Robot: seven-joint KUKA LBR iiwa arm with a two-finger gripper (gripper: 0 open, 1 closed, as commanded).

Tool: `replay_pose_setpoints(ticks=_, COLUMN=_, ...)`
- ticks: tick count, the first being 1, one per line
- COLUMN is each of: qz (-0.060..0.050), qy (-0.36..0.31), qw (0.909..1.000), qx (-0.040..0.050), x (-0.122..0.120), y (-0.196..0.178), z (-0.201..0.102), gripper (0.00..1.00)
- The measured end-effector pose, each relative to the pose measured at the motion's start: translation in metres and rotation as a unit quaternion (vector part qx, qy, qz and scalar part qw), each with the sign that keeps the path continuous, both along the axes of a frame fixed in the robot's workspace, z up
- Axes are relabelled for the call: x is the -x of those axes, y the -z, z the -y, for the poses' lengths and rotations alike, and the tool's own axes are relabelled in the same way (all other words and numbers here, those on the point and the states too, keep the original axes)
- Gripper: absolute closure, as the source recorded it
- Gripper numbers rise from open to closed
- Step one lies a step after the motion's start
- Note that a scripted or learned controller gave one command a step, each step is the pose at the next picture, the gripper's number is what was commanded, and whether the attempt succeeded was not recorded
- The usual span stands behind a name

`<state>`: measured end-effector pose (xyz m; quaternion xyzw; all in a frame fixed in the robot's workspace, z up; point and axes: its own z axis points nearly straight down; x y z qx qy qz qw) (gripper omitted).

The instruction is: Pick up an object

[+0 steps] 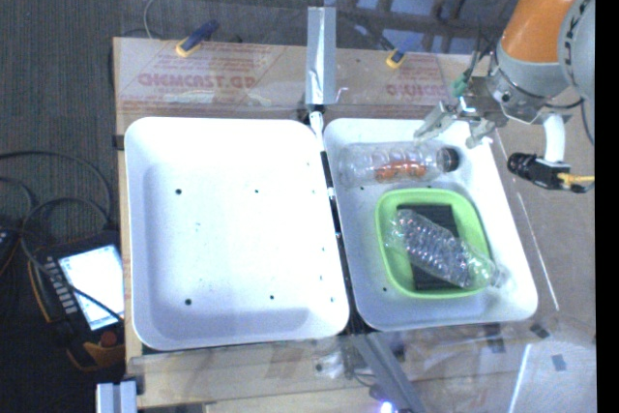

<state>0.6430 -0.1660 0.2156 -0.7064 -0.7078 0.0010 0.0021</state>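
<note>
Clearly the gripper [453,118] hangs over the far edge of the right bin [517,237], its two thin fingers spread apart with nothing between them. Just below it a clear plastic bottle [392,162] lies on its side across the bin's far end, its cap toward the arm and something orange showing through its wall. Nearer the camera, a green container [385,247] holds a crumpled clear bottle [440,250] resting on a dark insert. The left bin [155,208] sits alongside on the desk [222,77].

To do the pick well, the nearest target seems to be the lying bottle. I would bring the fingers straight down across its narrow width, near the middle of the body rather than the cap end, since a smooth round bottle is likely to roll or squirt out of an off-centre pinch.

Both bottles are transparent, so their outlines blur against the white bin. How high the fingertips stand above the bottle cannot be judged from this slanted view, and the arm's upper part is cut off at the frame's edge.
</note>
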Motion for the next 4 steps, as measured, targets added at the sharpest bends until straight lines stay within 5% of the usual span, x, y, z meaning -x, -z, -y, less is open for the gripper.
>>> replay_pose_setpoints(ticks=1, qz=0.001, qy=0.003, qw=1.0000, qx=0.0015, x=0.046, y=-0.054, z=0.036, gripper=0.00)
replay_pose_setpoints(ticks=2, qz=0.000, qy=0.001, qw=1.0000, qx=0.0006, x=0.086, y=0.024, z=0.056, gripper=0.00)
replay_pose_setpoints(ticks=3, qz=0.007, qy=-0.066, qw=0.9978, qx=-0.0014, x=0.057, y=0.114, z=0.052, gripper=0.00)
replay_pose_setpoints(ticks=4, qz=0.006, qy=-0.066, qw=0.9978, qx=-0.0003, x=0.057, y=0.106, z=0.054, gripper=1.00)
